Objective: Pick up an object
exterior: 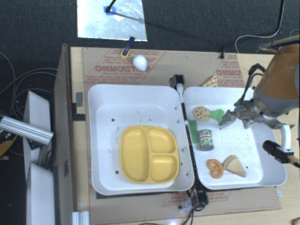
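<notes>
The right bin (pixel 269 172) holds a round chocolate-chip cookie (pixel 201 113), a small green piece (pixel 216 114), a short can with a green and red label (pixel 205 139), an orange pretzel (pixel 215 168) and a tan wedge (pixel 234 166). My gripper (pixel 228 120) hangs over the upper middle of this bin, just right of the green piece and above and right of the can. Nothing shows between its tips. The grey and orange arm (pixel 281 86) comes in from the right.
The left bin (pixel 101 125) holds a yellow divided plate (pixel 149 153). A green strip (pixel 191 128) lies by the wall between the bins. Behind the bins, a white egg-shaped ball (pixel 139 62), a yellow-and-blue tool (pixel 126 48) and a cracker (pixel 211 82) rest on the cardboard.
</notes>
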Controlling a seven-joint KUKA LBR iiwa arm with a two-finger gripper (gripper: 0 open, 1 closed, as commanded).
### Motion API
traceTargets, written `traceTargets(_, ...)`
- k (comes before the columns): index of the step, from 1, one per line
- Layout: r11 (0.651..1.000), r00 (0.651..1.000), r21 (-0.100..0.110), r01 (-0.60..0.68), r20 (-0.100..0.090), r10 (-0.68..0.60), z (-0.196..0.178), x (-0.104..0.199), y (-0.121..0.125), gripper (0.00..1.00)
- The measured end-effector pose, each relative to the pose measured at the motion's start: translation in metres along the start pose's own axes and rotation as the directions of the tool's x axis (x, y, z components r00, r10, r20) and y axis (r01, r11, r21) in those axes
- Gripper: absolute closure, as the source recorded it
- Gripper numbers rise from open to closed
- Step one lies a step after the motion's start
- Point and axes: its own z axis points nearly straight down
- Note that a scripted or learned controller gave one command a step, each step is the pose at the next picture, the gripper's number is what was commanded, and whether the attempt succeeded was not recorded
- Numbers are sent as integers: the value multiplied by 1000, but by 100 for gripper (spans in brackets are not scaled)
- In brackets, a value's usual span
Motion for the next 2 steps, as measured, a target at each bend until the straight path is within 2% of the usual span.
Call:
traceTargets(1, 1000, 1000, -2, 3, 1, -3, 108, 22, 58, 0)
traceTargets(2, 1000, 1000, 6, -4, -1, 4, 106, 27, -19, 0)
